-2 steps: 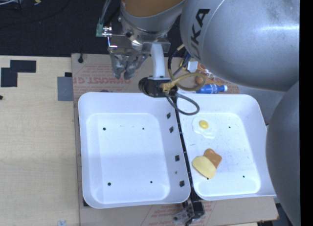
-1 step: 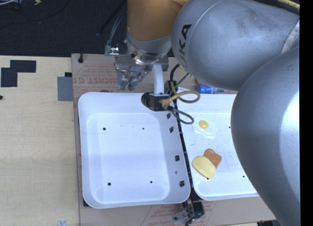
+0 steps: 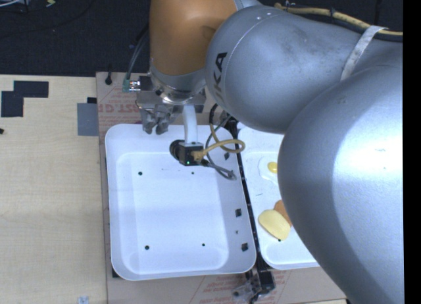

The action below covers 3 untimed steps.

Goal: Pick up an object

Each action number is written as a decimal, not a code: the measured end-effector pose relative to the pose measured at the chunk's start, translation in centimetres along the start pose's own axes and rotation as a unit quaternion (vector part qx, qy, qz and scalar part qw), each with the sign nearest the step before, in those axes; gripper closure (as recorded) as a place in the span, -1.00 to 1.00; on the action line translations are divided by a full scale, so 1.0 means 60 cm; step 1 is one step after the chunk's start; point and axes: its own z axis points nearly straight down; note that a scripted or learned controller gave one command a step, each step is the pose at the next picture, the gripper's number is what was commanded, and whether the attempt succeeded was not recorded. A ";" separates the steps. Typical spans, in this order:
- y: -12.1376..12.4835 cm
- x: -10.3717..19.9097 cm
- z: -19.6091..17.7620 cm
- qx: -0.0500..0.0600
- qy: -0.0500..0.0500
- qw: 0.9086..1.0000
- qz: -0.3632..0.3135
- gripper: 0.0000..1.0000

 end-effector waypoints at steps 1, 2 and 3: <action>0.002 -0.072 0.015 -0.002 0.000 1.000 0.002 1.00; 0.001 0.022 0.024 -0.003 0.002 1.000 -0.002 1.00; 0.002 -0.006 0.013 -0.003 0.000 1.000 0.001 1.00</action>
